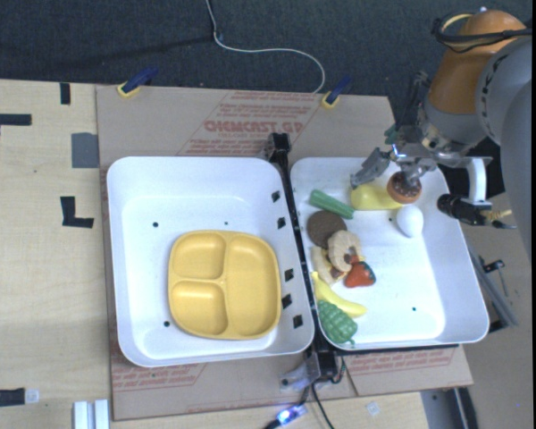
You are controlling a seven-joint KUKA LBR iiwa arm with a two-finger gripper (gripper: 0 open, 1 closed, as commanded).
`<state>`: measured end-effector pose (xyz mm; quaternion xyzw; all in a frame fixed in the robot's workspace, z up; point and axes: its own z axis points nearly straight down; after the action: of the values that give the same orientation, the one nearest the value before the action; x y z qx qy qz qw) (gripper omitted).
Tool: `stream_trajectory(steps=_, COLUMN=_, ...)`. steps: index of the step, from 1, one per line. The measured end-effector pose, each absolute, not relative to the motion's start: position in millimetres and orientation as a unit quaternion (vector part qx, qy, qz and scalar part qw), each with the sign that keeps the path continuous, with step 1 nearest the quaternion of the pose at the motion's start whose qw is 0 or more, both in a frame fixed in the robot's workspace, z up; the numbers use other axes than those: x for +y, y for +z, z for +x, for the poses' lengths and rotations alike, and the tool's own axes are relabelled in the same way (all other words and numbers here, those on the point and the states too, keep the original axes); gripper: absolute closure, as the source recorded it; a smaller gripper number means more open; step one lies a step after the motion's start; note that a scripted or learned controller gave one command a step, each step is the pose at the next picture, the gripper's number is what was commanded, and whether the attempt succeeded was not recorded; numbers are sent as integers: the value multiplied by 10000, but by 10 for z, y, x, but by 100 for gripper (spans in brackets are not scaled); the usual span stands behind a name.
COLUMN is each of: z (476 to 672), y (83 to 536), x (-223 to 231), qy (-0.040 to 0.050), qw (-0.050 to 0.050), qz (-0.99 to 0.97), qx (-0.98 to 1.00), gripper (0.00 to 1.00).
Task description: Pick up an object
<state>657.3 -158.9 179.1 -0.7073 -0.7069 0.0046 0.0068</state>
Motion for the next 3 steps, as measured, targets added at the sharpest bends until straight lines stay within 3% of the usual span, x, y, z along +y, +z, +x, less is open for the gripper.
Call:
stream_trajectory(steps=1, z=6599, y=1859, x=-1589, qy=14, qw=21, qz=-7065, qx=-7078, gripper=0)
stream_trajectory(steps=2, z=6519, y=1373, x=-1586, qy=32, qw=31, qz=-7063, qx=-7079, gripper=0)
stream_trajectory(steps=3, z=6549, y=1232, x=-1623, qy=-2, qw=-50, qz=-7074, qx=-7068, gripper=0)
